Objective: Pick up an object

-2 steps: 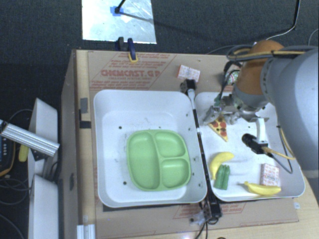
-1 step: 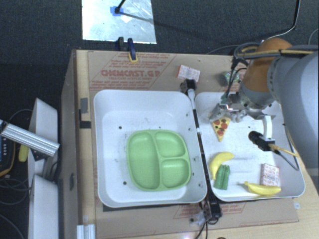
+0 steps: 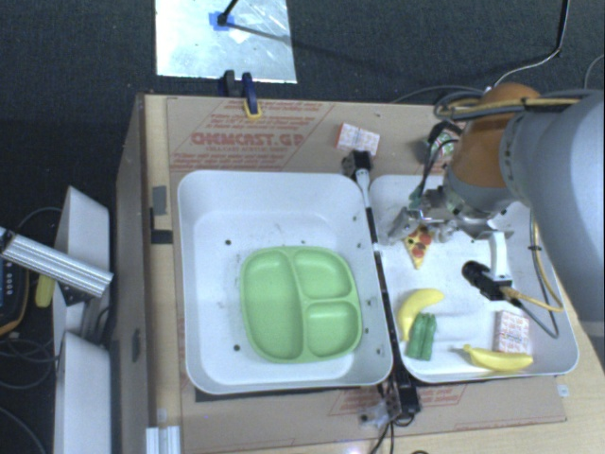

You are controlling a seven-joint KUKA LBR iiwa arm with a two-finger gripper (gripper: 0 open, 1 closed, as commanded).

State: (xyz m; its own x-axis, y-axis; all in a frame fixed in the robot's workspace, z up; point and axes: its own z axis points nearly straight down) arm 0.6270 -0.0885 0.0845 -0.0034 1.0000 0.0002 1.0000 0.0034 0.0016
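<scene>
My gripper (image 3: 424,223) hangs low over the far left part of the right bin (image 3: 558,343), under the grey arm with its orange band. A small pizza-slice toy (image 3: 417,247) shows just below the gripper, touching or nearly touching it; I cannot tell which. Nearer the front lie a yellow banana (image 3: 419,303), a green vegetable toy (image 3: 422,336) beside it, a second banana (image 3: 497,357) along the front wall, and a pink-and-white patterned block (image 3: 511,330).
The left bin (image 3: 203,206) holds a green divided plate (image 3: 300,303). A metal divider (image 3: 371,225) runs between the bins. A small patterned packet (image 3: 357,138) lies on the cardboard behind the bins.
</scene>
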